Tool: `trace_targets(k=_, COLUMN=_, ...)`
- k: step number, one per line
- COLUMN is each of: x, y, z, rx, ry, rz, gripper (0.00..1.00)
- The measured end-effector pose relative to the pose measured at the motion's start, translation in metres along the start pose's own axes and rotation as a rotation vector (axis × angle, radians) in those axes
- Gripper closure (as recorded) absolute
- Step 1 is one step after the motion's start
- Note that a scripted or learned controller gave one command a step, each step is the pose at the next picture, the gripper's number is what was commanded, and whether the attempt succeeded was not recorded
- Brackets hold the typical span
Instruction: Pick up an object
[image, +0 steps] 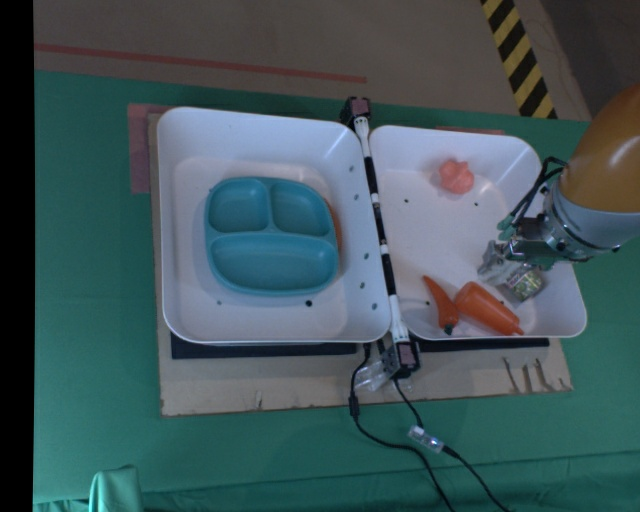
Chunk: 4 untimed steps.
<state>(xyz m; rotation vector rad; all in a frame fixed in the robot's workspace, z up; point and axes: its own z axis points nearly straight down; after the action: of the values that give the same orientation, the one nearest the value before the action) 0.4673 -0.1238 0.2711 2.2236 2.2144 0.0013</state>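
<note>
My gripper (510, 262) hangs over the right side of the right bin (420, 215), below the arm's orange band. Just beneath it lies a small clear, shiny object (522, 284); whether the gripper touches it I cannot tell. Two orange carrot-shaped toys (470, 305) lie at the bin's front, left of the gripper. A small pink-orange toy (455, 177) rests near the bin's back wall.
The left bin (185, 150) holds a teal three-compartment plate (270, 236). A rail with black and white segments (378, 215) divides the two bins. Cables (400, 420) trail off the front of the bench over the green cloth.
</note>
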Motion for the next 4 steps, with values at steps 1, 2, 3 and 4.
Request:
trace_targets(k=1, x=-0.062, y=0.001, z=-0.041, rx=-0.002, ry=-0.002, rz=0.0, gripper=1.0)
trace_targets(k=2, x=-0.008, y=0.001, z=-0.101, rx=-0.002, ry=0.0, rz=-0.001, gripper=1.0)
trace_targets(k=3, x=-0.052, y=0.018, z=-0.025, rx=-0.001, ry=-0.001, rz=0.0, gripper=1.0)
trace_targets(k=4, x=-0.013, y=0.01, z=-0.092, rx=-0.002, ry=0.0, rz=-0.001, gripper=1.0)
